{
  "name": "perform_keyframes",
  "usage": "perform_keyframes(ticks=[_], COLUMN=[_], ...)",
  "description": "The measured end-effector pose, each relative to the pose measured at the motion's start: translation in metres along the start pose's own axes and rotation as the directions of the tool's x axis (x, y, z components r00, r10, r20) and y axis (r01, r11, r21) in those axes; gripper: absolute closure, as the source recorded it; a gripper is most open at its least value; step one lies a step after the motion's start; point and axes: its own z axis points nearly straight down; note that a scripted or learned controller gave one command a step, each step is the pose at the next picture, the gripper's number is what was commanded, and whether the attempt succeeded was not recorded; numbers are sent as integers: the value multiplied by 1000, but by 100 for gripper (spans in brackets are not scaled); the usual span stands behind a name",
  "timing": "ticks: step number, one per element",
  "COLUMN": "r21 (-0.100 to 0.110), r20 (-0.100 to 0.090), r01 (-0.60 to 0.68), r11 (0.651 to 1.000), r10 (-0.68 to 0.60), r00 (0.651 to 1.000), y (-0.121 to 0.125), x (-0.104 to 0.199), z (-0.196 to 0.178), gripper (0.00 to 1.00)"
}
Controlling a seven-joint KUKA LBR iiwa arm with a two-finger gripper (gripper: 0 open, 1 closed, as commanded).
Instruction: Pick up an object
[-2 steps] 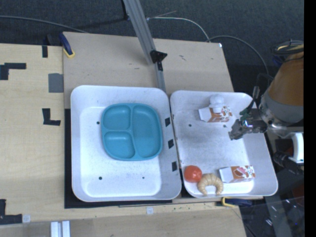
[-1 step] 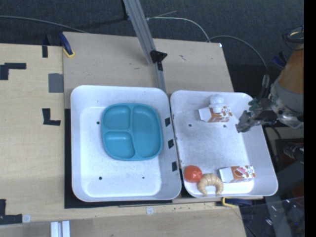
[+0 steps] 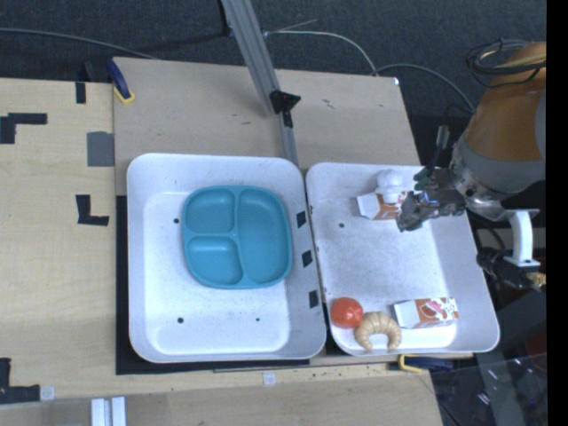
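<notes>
While the arm reaches in from the right, its gripper (image 3: pixel 414 213) sits low over the right bin (image 3: pixel 382 264).
I cannot tell if it is open or shut. It is just beside a small carton (image 3: pixel 380 206) and a white thing (image 3: pixel 389 182) at the top of that bin. Near the bottom edge lie a red ball (image 3: pixel 346 311), a croissant (image 3: pixel 379 329) and another carton (image 3: pixel 426 312). The left bin (image 3: pixel 151 264) holds a blue plate (image 3: pixel 237 237) with three parts.

1. The arm (image 3: pixel 506 140) is cut off by the right edge.
2. The pincer (image 3: pixel 415 213) hides the right part of a small carton (image 3: pixel 380 206); its fingers are too dark to make out.
3. The surface (image 3: pixel 53 238) runs off the left edge.
</notes>
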Motion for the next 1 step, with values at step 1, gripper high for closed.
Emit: perform_keyframes(ticks=[1], r21=[-1], r20=[-1], r01=[2], r11=[1000], r10=[-2], r00=[1000], y=[21], x=[46], z=[-2], gripper=[100])
